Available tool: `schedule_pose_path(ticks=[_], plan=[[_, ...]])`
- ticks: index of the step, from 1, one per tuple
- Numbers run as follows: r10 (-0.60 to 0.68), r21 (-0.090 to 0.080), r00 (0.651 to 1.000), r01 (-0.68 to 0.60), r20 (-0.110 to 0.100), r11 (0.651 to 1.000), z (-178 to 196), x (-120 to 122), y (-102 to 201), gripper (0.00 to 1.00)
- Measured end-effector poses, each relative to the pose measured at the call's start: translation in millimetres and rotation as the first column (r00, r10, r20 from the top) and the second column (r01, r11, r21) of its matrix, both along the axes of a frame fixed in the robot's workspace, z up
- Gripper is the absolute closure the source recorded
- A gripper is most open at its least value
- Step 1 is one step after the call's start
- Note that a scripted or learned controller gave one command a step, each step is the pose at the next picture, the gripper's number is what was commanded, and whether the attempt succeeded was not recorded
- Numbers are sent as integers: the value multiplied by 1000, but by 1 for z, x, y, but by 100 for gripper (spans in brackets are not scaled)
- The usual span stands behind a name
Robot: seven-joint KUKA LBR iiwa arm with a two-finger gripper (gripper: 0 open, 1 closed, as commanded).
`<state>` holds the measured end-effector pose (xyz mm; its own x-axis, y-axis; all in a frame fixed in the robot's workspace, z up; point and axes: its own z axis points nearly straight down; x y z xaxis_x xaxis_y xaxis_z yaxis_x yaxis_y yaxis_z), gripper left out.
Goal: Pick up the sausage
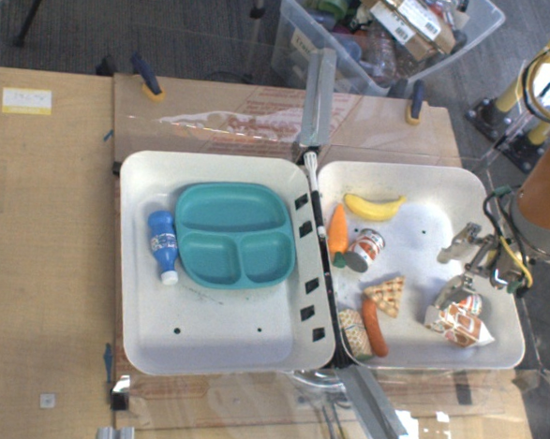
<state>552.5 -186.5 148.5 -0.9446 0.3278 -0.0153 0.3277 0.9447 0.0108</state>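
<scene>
Hovering over right bin's right side, above a crumpled wrapper [459,321]: hand [467,260], fingers prob. spread, gripping nothing. Lying near the bin's front-left corner, well apart from it: sausage [373,328], beside a waffle piece [386,294]. Approach step pending; needing travel left, then descent.

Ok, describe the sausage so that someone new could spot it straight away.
Look in the right-hand white bin, along its near edge by the central divider. The reddish-brown, stubby cylindrical sausage lies there between a tan waffle-textured piece and a waffle wedge. It alone is smooth and red-brown; the carrot is brighter orange, farther back.
</scene>
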Motion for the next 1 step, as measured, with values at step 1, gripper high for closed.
schedule_pose_path(ticks=[1], plan=[[18, -5, 1000, -18, -12, 1000, -27, -72, 37, 0]])
